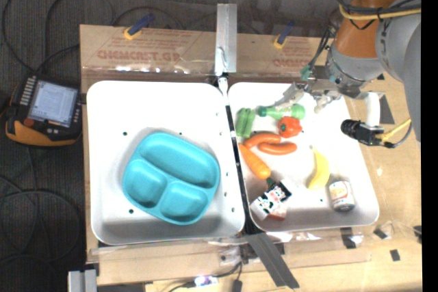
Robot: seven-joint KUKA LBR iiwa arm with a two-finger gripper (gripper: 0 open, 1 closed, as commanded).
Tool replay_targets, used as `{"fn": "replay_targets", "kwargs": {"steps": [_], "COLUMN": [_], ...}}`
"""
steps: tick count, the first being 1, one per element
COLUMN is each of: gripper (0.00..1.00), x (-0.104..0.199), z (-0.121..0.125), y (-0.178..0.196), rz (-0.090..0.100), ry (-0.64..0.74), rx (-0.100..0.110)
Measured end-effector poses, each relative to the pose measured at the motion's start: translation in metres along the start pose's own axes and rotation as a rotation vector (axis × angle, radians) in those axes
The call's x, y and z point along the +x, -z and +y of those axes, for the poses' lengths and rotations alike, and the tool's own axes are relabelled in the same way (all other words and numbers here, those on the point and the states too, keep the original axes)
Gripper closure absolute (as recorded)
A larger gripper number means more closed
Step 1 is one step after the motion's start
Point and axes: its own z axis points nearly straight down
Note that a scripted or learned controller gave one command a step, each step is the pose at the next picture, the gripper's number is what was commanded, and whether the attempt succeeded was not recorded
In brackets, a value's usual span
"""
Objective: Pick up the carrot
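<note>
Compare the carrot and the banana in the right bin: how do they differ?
The carrot is orange and tapered; the banana is yellow and curved. The carrot lies slanted near the bin's left wall, touching the sausage; the banana lies more upright toward the right, beside the can. Both are long toy foods lying flat in the same bin.

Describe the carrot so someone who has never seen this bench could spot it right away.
Look in the right-hand white bin, along its left wall next to the divider. The carrot lies there at a slant, just below the reddish hot dog and above the black-and-white carton. It is the plain orange tapered piece, unlike the yellow banana to its right.
</note>
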Motion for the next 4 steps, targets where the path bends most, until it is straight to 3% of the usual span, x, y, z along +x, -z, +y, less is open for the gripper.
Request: {"fn": "replay_targets", "kwargs": {"steps": [1, 2, 3, 4], "gripper": [0.00, 0.00, 0.00, 1.00], "x": [0.020, 0.032, 0.021, 0.024], "z": [-0.097, -0.088, -0.142, -0.140], "y": [-0.032, -0.094, -0.102, -0.091], "rz": [0.001, 0.000, -0.013, -0.012], "ry": [0.194, 0.230, 0.623, 0.625], "rx": [0.001, -0.001, -0.019, -0.026]}}
